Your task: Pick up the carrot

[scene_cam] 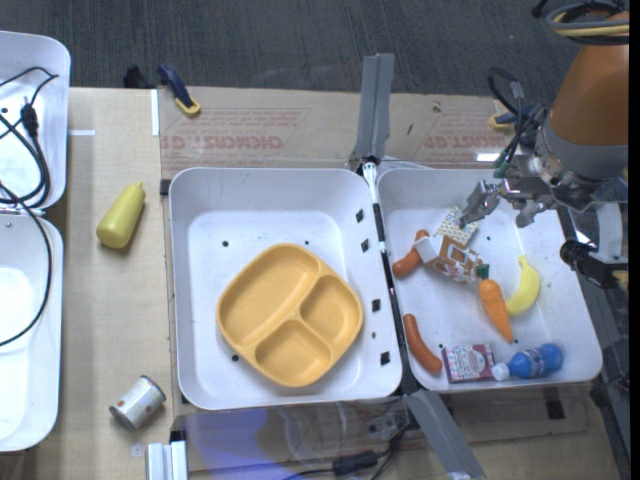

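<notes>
A: Where does the carrot [494, 308] lie?

B: In the right bin [585, 363], pointing down and right, just beside the banana [523, 286] and below a small printed box [455, 251].

A: And the gripper [486, 202]?

B: It hangs over the bin's upper part, near the box's top corner, well apart from the carrot. Whether its fingers are wide or narrow, one cannot tell.

A: The left bin [195, 268]?

B: It bears a yellow divided plate [290, 315].
</notes>
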You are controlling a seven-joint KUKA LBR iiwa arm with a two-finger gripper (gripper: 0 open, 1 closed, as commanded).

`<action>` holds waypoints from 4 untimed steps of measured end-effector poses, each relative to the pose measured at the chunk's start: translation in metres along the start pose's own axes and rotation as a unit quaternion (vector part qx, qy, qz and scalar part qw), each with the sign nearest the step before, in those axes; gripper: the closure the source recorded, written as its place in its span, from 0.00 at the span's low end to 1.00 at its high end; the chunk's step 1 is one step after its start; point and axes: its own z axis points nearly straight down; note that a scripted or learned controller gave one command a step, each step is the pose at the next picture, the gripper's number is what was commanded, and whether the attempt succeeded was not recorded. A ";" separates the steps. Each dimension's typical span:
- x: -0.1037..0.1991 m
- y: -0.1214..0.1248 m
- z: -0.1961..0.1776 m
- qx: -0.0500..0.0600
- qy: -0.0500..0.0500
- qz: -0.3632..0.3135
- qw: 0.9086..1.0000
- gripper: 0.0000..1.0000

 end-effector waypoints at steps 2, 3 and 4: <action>-0.059 -0.061 0.149 -0.001 0.000 -0.118 0.993 0.00; -0.059 -0.061 0.141 -0.001 0.000 -0.116 0.993 1.00; 0.034 -0.050 0.038 -0.001 0.000 -0.053 0.999 1.00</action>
